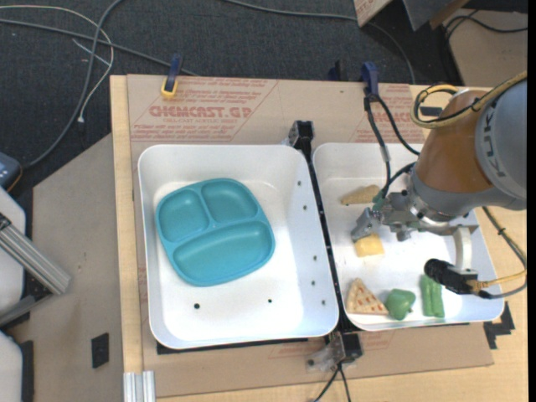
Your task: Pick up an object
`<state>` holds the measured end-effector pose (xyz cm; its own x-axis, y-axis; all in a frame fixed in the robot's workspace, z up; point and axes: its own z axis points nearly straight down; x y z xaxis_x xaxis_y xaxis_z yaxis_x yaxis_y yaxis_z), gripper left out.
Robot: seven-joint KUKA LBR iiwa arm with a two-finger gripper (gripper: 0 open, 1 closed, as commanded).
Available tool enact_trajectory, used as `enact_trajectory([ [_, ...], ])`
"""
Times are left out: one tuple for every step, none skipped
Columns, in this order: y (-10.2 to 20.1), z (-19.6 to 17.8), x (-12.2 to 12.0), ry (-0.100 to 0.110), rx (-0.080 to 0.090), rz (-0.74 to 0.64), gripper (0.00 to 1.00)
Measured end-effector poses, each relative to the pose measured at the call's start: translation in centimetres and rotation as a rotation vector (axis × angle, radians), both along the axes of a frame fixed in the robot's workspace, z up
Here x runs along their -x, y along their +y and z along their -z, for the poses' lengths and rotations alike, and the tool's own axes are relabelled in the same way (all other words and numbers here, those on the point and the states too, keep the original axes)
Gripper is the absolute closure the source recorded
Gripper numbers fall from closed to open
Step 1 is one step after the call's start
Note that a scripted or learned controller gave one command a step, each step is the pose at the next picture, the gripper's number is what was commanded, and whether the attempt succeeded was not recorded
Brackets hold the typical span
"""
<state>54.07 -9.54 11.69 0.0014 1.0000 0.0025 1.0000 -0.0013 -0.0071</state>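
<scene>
We're looking down on two white bins side by side. The left bin (159, 224) carries a teal divided plate (216, 230), lying flat near its middle. Over in the right bin (335, 162) the arm (469, 157) reaches in from the right, and its gripper (370, 222) hangs low just above a small yellow block (368, 246); from here we cannot tell how the claw is set. Behind it lies a tan wedge (362, 195) near the bin's back. Along the front edge we see a cracker-like triangle (363, 296), a green pepper (400, 302) just beside it, and a green bean pod (432, 296) next along.
</scene>
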Motion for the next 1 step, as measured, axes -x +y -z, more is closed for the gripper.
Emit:
enact_trajectory([
  [0.02, -1.33, -0.17, -0.006, 0.001, 0.0, 1.0],
])
